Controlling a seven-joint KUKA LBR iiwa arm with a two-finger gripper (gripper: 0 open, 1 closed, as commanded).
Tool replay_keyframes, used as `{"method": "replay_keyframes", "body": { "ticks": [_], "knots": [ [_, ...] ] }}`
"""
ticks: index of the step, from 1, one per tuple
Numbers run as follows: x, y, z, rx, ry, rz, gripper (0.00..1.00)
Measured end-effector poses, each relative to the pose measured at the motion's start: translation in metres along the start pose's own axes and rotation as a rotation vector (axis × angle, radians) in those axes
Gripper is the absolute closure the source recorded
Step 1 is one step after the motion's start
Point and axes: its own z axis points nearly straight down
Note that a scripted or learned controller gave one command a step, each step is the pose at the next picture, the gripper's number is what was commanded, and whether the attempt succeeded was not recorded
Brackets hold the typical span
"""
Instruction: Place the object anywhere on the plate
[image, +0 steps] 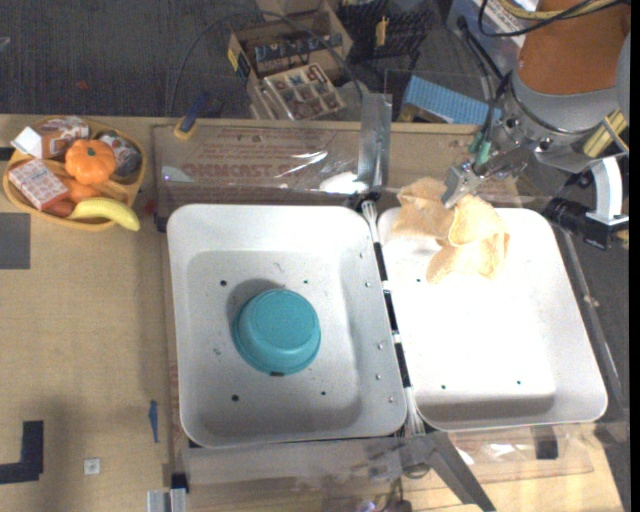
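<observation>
— Nearest us sits the teal plate (278, 330), upside-down by the look of it, in the left bin (200, 240). Why so far from the action?

— It's the target. The tan cloth (455, 240) hangs bunched at the right bin's (560, 390) far edge, because the pincer (462, 186) is pinching its top corner, lifting it for the carry across.

Overhead light, even and bright. White bins (480, 400) nearly blown out, right one most. Soft shadow beneath teal plate (278, 330). Glare on clear plastic sheet (260, 165) behind bins. Floor at top dim. Slight softness overall.
</observation>
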Motion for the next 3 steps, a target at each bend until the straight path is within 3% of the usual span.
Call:
{"method": "replay_keyframes", "body": {
  "ticks": [2, 3],
  "knots": [
    [0.000, 0.008, 0.085, 0.000, 0.002, -0.032, 1.00],
    [0.001, 0.009, 0.103, 0.001, 0.002, -0.035, 1.00]
  ]
}}
